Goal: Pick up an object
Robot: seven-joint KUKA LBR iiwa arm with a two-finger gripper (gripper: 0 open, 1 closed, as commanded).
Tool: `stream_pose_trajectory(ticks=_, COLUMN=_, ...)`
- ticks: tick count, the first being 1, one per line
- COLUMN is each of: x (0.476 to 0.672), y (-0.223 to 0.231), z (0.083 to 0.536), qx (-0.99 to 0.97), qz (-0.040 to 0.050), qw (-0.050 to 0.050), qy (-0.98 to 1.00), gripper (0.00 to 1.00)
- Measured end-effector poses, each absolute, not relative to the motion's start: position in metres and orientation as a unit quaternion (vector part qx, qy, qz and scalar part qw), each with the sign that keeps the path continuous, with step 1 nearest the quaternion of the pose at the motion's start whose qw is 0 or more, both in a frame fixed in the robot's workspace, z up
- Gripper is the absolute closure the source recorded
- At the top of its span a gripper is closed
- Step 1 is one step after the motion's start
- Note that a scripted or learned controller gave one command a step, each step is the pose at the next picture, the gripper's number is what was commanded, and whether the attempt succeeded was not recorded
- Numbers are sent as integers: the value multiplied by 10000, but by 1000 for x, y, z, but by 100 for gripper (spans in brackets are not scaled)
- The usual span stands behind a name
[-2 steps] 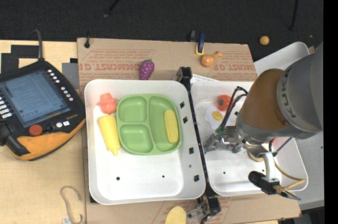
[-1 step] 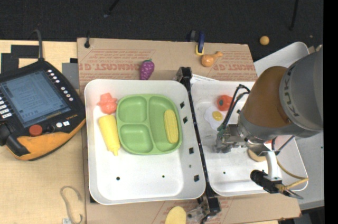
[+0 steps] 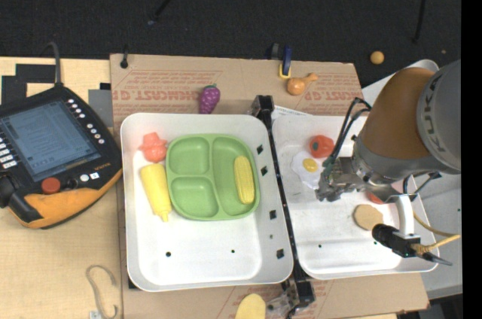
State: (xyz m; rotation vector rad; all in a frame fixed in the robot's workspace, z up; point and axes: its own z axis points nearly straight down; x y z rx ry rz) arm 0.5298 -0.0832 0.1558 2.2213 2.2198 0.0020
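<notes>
Here the arm [image 3: 410, 122] bends low over the right bin [image 3: 339, 250]; hand [image 3: 329, 186] state unclear.

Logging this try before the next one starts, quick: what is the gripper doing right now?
Two-finger gripper: low over the right white bin, beside the fried-egg toy; grip state cannot be told.

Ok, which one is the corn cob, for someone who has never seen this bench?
Start at the left white bin and find the green divided plate in it. The corn cob lies in the plate's right compartment; the other yellow toy lies outside the plate, by its left edge.
</notes>
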Motion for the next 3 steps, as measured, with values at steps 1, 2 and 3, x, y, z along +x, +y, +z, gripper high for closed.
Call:
stream_pose_trajectory(ticks=1, x=530, y=-80, z=218, qx=7072, qz=11, qw=10, qy=7070, gripper=100)
stream_pose_trajectory(ticks=2, x=530, y=-81, z=228, qx=7074, qz=-2, qw=-6, qy=7068, gripper=100)
stream_pose_trajectory(ticks=3, x=562, y=-41, z=216, qx=7062, qz=0, qw=-9, qy=7080, gripper=100)
